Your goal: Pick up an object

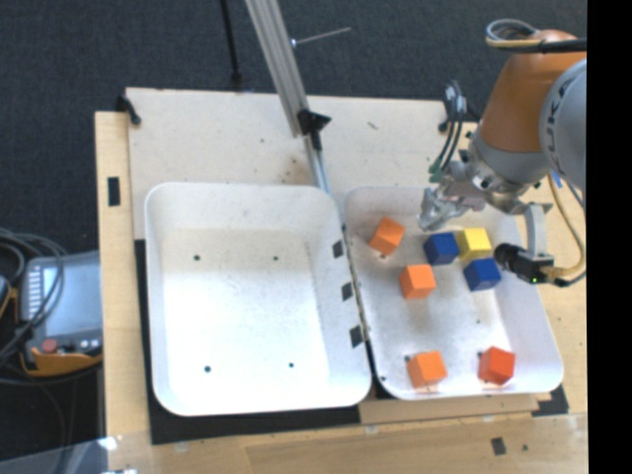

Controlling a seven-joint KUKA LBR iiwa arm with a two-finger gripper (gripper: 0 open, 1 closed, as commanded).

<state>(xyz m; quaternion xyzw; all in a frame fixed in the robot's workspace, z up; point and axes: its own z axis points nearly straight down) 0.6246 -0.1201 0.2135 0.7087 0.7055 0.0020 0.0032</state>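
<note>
- The gripper [434, 217] hangs over the far part of the right bin [464, 324]. We cannot tell from this angle whether it is spread or closed, and we see nothing held in it.
- Step in hand, as we judge it: the approach. Nothing looks lifted, and every cube rests on the bin floor.
- The likeliest target is the upper blue cube [441, 248], just beside the gripper tip on its near side. The tilted orange cube [387, 235] lies near the tip on the other side, toward the left bin [148, 205].
- The next move calls for settling on one cube, centring over it and descending straight, with the jaws straddling two free faces.
- Crowding: the yellow cube [476, 241] sits touching or almost touching the upper blue cube, and the lower blue cube [482, 274] is just beside the yellow one. We judge that a grasp across that shared side could nudge the neighbours or jam. The axis running from the far wall to the near one looks freer.
- The middle orange cube [418, 280] stands apart, with open floor around it, so it is an easier alternative.
- The front orange cube [427, 367] and the red cube [497, 364] sit by the near wall, well apart from the gripper.
- Surroundings: an aluminium mast [281, 57] slants up from the bench [197, 126] behind the bins, clear of the arm's present reach.
</note>
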